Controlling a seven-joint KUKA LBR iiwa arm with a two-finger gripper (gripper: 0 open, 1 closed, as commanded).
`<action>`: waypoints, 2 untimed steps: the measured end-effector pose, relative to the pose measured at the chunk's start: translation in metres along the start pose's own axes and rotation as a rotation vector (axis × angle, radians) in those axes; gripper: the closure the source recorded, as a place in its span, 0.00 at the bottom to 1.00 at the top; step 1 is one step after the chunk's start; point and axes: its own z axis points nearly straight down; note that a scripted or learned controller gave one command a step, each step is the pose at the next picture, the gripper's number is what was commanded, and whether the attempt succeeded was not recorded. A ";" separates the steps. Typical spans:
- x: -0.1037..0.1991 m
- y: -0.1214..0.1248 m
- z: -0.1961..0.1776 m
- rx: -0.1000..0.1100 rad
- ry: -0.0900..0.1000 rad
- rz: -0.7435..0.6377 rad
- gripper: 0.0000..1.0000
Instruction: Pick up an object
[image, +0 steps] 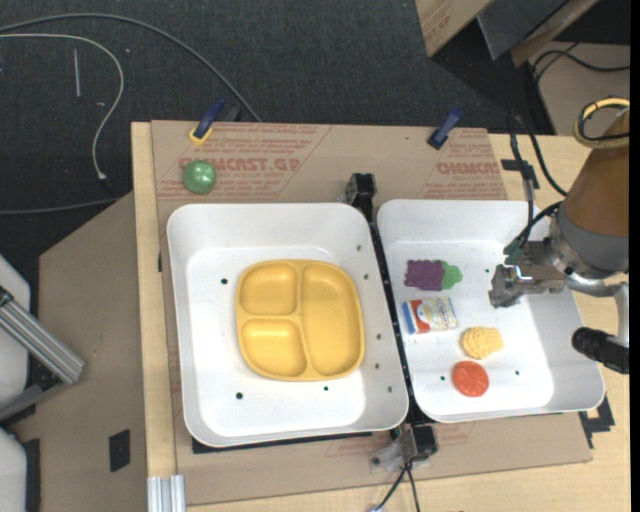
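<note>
Hovering over the right bin (540, 225), near its upper right quarter: gripper (503, 287), carried on the grey arm with the orange band (605, 195). Finger opening: cannot tell from this slanted overhead view; nothing visible between the fingers. Judged as an approach stage, no object yet secured.

Candidate objects, all lying loose on the floor of the right bin, left of and below the gripper:
- purple grape cluster (428, 273), knobbly surface, green leaf at one end; nearest the top.
- small carton (429, 316), flat, boxy, red, white and blue print; just below the grapes.
- yellow corn piece (482, 342), rounded, pebbled texture; right of the carton.
- red tomato (470, 379), smooth, round; just below the corn.

Left bin (190, 240): holds a yellow divided tray (300, 320), glossy moulded plastic, three compartments, rounded corners. Likely placed as a drop target, though this is only a judgement.

Outside the bins: green ball (200, 177) resting on the cardboard base (330, 160), which is held down by blue clamps (207, 122), presumably to keep the bins from shifting.
</note>
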 end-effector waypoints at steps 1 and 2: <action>0.043 -0.001 0.000 0.004 0.003 -0.004 1.00; 0.097 0.002 0.007 0.006 0.003 -0.005 1.00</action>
